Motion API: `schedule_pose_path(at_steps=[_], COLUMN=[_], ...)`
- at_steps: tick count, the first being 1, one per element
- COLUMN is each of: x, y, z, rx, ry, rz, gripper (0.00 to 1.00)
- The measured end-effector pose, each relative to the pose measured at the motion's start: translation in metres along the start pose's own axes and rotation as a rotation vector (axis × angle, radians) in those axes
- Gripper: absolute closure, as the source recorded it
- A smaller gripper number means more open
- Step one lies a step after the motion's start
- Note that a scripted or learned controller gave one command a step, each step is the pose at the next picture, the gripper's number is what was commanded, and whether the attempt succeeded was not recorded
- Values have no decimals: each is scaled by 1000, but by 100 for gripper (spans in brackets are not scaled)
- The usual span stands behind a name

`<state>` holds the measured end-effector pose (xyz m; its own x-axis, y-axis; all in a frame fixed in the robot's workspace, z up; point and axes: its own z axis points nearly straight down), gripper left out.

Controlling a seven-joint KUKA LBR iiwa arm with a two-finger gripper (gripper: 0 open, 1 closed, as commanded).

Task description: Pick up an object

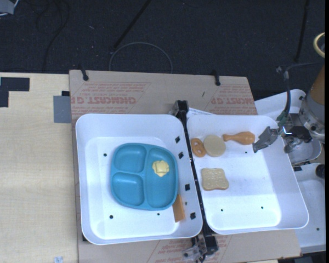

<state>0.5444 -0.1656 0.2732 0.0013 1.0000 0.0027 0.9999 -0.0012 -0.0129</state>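
The right bin holds a brown drumstick, a round beige cookie, a small brown pretzel-like piece and a slice of toast. My gripper hangs over that bin's upper right edge, just right of the drumstick's thick end. It stands open with nothing between its fingers; the left finger slants down toward the drumstick and stays apart from it. In the left bin lies a blue divided plate with a small yellow piece in its upper right compartment.
A thin brown stick lies beside the plate's lower right rim, against the wall between the bins. A black clamp bar runs along that shared wall. Cardboard lies under both bins. The arm's wrist stands off the right bin's right edge.
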Motion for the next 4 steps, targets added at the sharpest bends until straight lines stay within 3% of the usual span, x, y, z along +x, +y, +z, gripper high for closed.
schedule_pose_path(at_steps=[1, 4], x=[0, 14], y=[2, 0], z=[-5, 164], rx=[-10, -4], ry=[-2, 0], rz=[-1, 0], gripper=[0, 0])
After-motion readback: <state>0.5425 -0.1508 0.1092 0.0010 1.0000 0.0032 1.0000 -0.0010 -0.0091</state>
